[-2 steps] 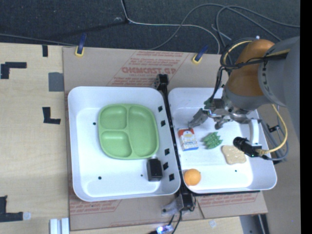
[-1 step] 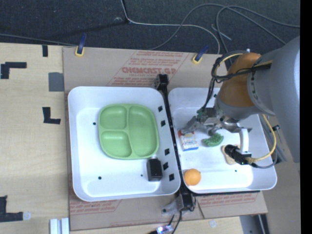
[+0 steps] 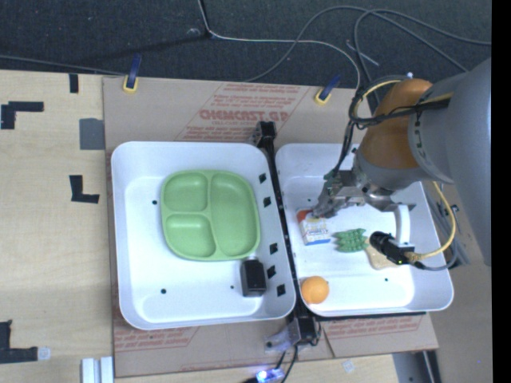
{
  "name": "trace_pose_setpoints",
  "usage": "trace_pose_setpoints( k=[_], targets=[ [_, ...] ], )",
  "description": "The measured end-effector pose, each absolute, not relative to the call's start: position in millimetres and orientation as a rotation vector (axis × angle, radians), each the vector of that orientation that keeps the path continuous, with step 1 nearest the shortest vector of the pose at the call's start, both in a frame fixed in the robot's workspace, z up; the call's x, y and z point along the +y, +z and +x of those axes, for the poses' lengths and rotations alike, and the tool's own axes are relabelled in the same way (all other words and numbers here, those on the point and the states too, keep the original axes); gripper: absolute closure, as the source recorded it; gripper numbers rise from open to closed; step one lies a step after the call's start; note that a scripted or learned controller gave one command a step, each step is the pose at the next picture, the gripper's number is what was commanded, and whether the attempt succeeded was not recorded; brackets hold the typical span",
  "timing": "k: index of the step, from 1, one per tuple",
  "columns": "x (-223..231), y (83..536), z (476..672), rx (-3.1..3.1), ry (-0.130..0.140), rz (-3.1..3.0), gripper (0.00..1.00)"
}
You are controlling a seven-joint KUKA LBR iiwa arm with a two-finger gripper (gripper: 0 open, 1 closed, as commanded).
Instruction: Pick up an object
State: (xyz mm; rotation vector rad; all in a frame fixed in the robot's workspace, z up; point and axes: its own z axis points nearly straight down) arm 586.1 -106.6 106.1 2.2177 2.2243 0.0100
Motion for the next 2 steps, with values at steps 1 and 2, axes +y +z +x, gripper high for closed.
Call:
trace_pose_setpoints(
  k=[1, 2],
  targets=[
    [-116.0, 155.7, 590.2, 2.220, 0.002, 2.218, 1.00],
    [-114.8, 216.2, 598.9, 2.220, 0.005, 2.216, 1.00]
  ],
)
